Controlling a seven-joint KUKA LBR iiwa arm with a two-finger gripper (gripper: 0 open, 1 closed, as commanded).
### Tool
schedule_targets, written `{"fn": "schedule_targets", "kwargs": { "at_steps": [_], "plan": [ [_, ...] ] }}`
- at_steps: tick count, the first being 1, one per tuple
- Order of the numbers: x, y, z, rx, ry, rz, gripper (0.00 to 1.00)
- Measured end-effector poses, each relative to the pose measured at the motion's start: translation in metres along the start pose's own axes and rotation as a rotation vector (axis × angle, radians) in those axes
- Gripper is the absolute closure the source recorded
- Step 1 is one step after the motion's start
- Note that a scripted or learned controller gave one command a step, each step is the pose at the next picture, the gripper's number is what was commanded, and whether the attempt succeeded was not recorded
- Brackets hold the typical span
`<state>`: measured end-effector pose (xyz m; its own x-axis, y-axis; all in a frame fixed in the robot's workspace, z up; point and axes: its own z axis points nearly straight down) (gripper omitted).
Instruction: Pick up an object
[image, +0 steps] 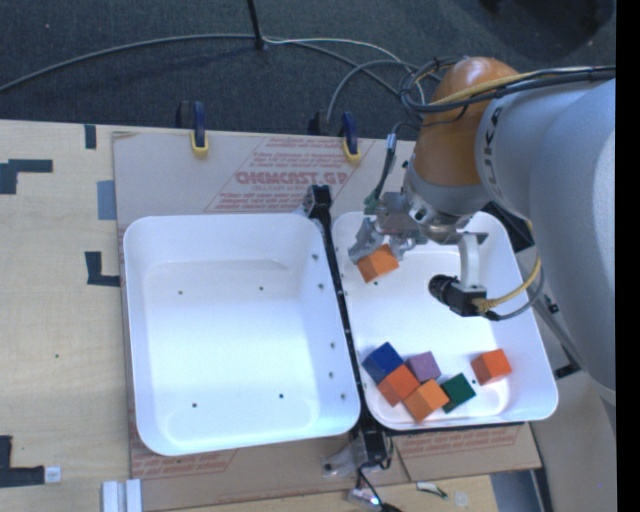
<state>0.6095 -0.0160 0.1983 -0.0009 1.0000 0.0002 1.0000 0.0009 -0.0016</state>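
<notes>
Glossy white plastic bins

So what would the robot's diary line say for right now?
hand: over right bin, shut on orange block | block: lifted | six blocks left in right bin

A robotics lab is suggested: two white bins are set on a cardboard sheet held to the wooden counter by blue-handled clamps, loose cables trail across dark carpet, and small coloured blocks are supplied.
</notes>
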Motion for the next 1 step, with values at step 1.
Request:
{"fn": "schedule_targets", "kwargs": {
  "at_steps": [1],
  "plan": [
    [0.0881,0.037,-0.0105,-0.002,0.001,-0.006,1.0]
  ]
}}
